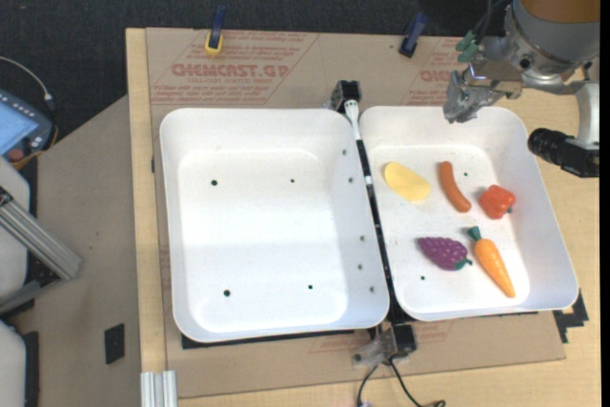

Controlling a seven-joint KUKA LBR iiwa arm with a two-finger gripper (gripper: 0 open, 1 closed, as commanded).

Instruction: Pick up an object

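Note:
The right bin (534, 291) holds several toy foods: a yellow piece (407, 182), an orange-red sausage (455, 186), a red pepper (496, 201), a purple grape bunch (444, 252) and an orange carrot (496, 267). My gripper (463, 106) hangs above the right bin's far edge, up and to the right of the yellow piece and above the sausage. Nothing shows between its fingers, and it is apart from all the toys.
The left bin (181, 205) lies beside the right one, with a black divider strip (367, 195) between them. Both rest on a cardboard-covered board (248, 62) with a yellow clamp (215, 35) and a blue clamp (413, 35) at the far edge.

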